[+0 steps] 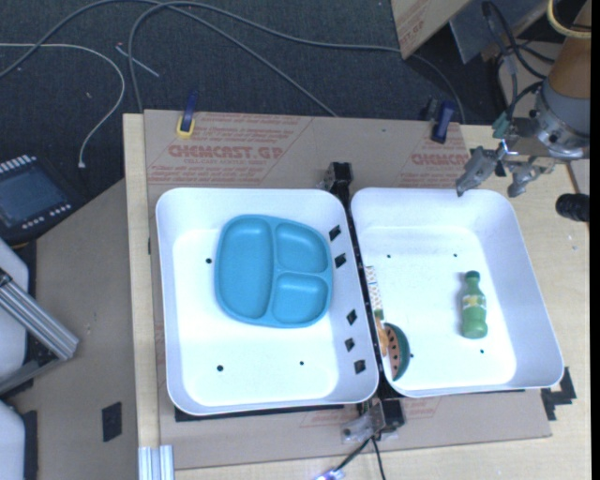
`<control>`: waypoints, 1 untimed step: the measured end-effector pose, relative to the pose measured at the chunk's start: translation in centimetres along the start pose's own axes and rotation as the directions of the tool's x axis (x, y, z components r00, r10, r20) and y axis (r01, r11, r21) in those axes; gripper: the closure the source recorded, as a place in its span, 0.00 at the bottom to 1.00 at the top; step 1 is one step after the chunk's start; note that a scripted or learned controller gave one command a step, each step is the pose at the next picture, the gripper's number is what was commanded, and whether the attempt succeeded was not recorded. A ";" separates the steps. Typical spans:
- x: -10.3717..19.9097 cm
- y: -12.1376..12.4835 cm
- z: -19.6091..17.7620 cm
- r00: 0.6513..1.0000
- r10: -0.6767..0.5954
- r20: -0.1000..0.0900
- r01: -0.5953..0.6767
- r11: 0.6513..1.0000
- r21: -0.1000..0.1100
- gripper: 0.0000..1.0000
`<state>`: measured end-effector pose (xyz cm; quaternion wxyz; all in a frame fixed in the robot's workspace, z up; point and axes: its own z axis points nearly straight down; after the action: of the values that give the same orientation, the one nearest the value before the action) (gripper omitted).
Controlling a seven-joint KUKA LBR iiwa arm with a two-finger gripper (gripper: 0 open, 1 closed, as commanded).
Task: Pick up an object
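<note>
Hovering hand (494,176) open, holding nothing | bins: 2 | blue plate (274,270): 1 | green bottle (472,305): 1

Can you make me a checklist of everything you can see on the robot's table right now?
Surface: brown board bearing two white bins side by side, left bin and right bin.
Job's things: blue divided plate in the left bin; green bottle lying in the right bin; watermelon slice toy at the right bin's left wall.
Clutter: nothing seen.
Grippers: gripper above the right bin's far right corner, open, holding nothing.
Cables: white cables on the dark floor beyond the board.
Surroundings: cardboard box at the top, small screen at the left.
</note>
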<state>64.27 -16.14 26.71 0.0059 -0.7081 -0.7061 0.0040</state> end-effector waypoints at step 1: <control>0.0 0.2 -0.8 1.000 -0.003 0.003 0.003 1.000 -0.013 0.00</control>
<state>64.47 -16.10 27.55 0.0002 -0.7071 -0.7071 0.0002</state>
